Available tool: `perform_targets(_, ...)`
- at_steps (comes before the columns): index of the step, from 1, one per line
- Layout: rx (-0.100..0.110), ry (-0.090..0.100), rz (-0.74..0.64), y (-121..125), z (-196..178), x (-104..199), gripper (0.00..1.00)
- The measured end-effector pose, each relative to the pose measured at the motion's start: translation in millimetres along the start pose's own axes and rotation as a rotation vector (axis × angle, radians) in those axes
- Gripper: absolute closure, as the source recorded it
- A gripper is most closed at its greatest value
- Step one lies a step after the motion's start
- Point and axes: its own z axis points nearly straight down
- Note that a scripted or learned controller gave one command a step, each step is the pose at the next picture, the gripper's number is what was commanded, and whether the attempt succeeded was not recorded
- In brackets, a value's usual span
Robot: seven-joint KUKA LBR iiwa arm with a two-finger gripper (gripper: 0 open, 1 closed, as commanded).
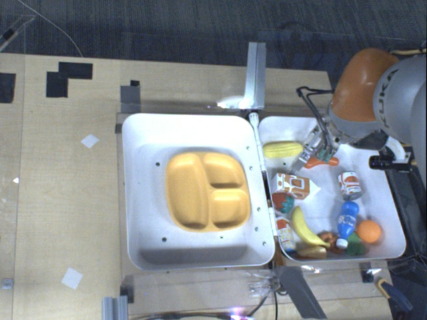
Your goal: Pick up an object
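Camera view gives me the desk (60,199) first, pale wood with two white bins on it. The left bin (143,245) carries a yellow divided tray (205,191) lying flat near its middle. The right bin (393,245) holds the clutter I have to choose from. My arm (387,92) comes in from the right, its orange band above the bin's far corner. From big to small in that bin: an ear of corn (282,150) at the far left side, a banana (305,228) toward the near edge, a red and white carton (293,186) between them, a blue bottle (346,220), a small can (349,185) and an orange (369,231) at the near right. The end effector (313,153) sits low just beside the corn; I cannot tell whether it is spread or closed, and something orange (328,159) lies right against it.
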Motion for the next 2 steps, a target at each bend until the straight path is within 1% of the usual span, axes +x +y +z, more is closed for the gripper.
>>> perform_targets(1,0.007,0.018,0.184,-14.4,0.5,-34.5,0.00)
perform_targets(2,0.001,-0.002,0.325,-16.2,-29.1,-29.0,0.00)
